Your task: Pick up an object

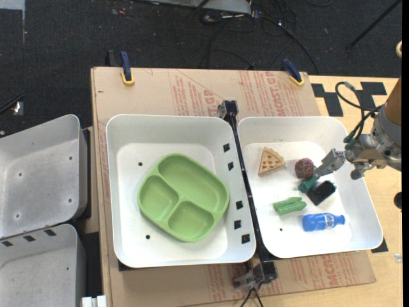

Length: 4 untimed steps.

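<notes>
The right bin (358, 232) holds several small objects. A tan waffle-like wedge (271, 160) lies at its back left, with a dark red ball (305, 167) just to its right. A green pod-shaped piece (289, 204) sits near the middle and a blue bottle (323, 221) lies on its side toward the front. My gripper (317, 179) reaches in from the right and hangs low just right of the ball, over a small teal piece (308, 185) and a black block (322, 192). Whether it touches either one is unclear.
The left bin (128, 139) holds a light green divided plate (184, 197). A black divider (241, 178) runs between the two bins. Two white trays (38, 171) lie off the bench at the left. The arm's body (386, 133) stands over the right bin's right rim.
</notes>
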{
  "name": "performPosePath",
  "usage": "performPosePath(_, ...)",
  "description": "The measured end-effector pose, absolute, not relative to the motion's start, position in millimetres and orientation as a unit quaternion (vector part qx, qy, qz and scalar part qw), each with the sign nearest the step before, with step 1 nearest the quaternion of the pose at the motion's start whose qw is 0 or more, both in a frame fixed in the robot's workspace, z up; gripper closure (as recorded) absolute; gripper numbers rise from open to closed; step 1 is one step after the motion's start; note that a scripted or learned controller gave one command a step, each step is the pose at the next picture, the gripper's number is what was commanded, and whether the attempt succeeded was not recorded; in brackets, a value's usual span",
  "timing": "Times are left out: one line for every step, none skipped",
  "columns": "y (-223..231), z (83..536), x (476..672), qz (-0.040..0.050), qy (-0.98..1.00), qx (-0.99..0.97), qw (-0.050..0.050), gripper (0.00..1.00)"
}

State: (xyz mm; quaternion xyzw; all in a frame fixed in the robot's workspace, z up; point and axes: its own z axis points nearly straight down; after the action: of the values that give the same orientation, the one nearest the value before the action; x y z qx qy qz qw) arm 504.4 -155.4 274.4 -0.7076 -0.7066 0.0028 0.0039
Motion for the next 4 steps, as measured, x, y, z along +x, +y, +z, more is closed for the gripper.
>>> performPosePath(-155, 279, 506.1, 0.0003, -0.707, -0.707, 0.000, 0.00)
performPosePath(-164, 220, 509.0, 0.0016, -0.706, -0.708, 0.002, 0.00)
performPosePath(-159, 176, 509.7, 0.0012, -0.707, -0.708, 0.002, 0.00)
performPosePath(-161, 117, 516.2, 0.0003, -0.706, -0.708, 0.000, 0.00)
